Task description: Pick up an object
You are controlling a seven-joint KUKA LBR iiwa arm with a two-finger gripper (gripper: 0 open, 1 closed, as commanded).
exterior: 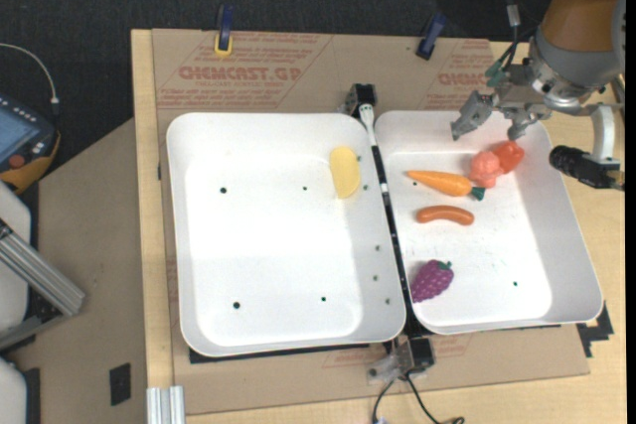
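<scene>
Your pincer (495, 120) hangs over the far part of the right bin (566, 213), fingers spread apart with nothing between them. The nearest thing is the pink lump (494, 162), just below it and slightly right. The carrot (442, 182) lies beside that, long axis running left-right, tip toward the left bin (199, 213).

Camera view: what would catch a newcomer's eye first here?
The claw hangs open over the far end of the right bin, just above a red-pink toy. Beside it lie a carrot, a sausage and purple grapes. A yellow piece sits in the left bin.
</scene>
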